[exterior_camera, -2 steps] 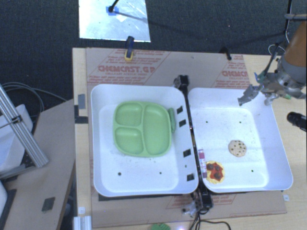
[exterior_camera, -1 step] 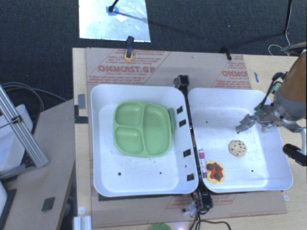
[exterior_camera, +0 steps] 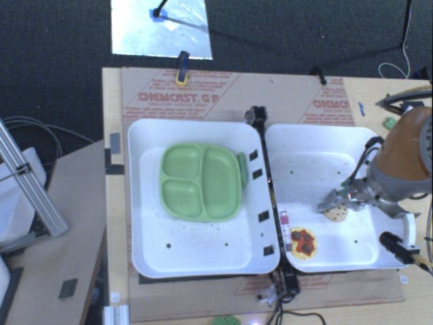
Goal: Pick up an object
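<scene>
We look down at a slant from above the bench (exterior_camera: 223, 87), fairly far off, both bins framed; the arm (exterior_camera: 406, 154) enters from 3 o'clock

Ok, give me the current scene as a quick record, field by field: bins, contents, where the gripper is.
left bin: holds a green divided plate, lying flat, toward the bin's far side
right bin: holds a tan cookie-like piece and a pizza-slice toy
pizza-slice toy: near the bin's front left corner, apart from the gripper
gripper: low in the right bin, at the tan piece
grasp: cannot tell whether the tan piece is held
arm: reaches in from the right
</scene>
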You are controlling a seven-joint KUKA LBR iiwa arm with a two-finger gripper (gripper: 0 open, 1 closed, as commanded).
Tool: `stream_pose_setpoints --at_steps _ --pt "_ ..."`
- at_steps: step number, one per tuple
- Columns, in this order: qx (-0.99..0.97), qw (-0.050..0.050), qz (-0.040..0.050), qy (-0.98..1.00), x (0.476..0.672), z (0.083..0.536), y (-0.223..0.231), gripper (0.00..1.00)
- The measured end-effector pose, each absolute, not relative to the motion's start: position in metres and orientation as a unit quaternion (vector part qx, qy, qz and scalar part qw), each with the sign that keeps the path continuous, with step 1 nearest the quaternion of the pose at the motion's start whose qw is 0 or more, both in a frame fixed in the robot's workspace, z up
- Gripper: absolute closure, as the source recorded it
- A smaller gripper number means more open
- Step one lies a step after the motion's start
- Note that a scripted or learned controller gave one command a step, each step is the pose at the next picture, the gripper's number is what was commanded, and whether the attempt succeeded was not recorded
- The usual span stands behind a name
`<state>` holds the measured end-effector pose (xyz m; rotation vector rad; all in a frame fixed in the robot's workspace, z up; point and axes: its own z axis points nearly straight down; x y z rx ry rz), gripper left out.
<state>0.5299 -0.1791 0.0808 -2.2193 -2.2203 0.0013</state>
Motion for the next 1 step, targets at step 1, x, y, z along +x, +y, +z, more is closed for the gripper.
stream_pose_setpoints --at_steps 1 --pt "-0.707 -0.002 -0.0012 -0.707 0.5327 0.0953 -0.1802 1.00"
